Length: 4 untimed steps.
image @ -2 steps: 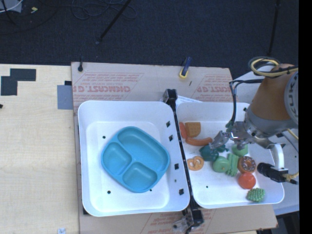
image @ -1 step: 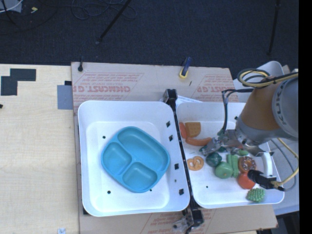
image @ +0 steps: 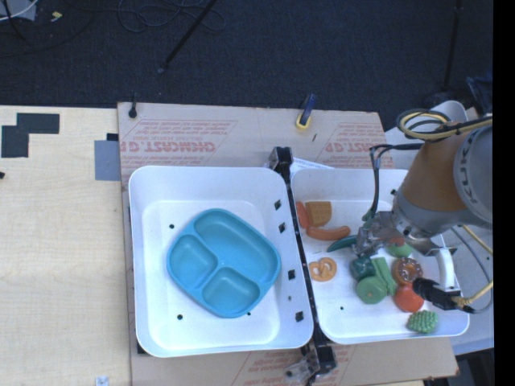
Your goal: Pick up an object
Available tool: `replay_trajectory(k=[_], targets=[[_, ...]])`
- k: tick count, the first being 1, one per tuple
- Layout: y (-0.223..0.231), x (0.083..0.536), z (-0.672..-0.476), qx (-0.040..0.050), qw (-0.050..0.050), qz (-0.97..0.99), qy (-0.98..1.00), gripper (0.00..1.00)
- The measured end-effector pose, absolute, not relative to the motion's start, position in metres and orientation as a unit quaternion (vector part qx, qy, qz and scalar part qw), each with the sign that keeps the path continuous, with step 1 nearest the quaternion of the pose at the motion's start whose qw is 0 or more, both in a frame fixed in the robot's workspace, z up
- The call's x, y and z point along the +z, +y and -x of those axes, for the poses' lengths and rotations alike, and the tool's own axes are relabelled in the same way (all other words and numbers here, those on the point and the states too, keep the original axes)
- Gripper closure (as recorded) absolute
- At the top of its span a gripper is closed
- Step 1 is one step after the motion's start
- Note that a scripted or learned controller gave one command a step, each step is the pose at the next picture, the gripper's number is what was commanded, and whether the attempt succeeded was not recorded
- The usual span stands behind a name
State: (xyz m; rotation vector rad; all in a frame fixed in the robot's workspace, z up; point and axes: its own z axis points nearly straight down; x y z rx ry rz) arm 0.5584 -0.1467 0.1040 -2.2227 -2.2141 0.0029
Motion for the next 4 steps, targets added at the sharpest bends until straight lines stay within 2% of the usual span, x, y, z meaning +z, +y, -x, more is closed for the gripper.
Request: replay_trajectory(k=[2,3,4], targets=[[-0.161,0.219,-0.565,-0.0002,-0.001,0.708,-0.706,1.00],[-0.162,0.228,-0.565,0.0000,0.001,0.708,-0.706,1.00],[-0.112,0.231,-0.581,-0.0001,0.001,0.706,-0.709,1.00]])
